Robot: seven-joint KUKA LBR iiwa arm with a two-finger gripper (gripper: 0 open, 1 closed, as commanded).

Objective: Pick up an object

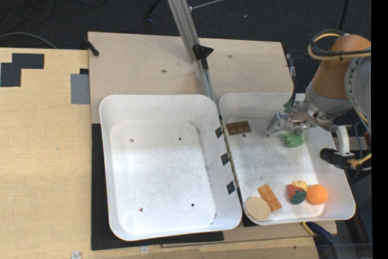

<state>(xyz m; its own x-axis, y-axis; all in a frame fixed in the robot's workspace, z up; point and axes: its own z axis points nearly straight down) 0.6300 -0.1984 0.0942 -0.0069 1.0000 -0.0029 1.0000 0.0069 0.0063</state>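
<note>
2 white bins side by side; right bin [339,206] holds all items. Gripper [285,122] low over its far half, fingers [273,126] spread wide, gripping nothing. Green object [294,140] just beside it. Brown bar [238,127] near divider. Orange ball [317,194] at near corner.

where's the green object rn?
In the right bin, far right side, the green object lies just below the gripper, right of the brown block.

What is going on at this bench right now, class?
A grey robot arm reaches in from the right, with its end effector low over the right bin, right next to a green object. A brown bar, an orange ball and a wafer lie untouched there.
</note>
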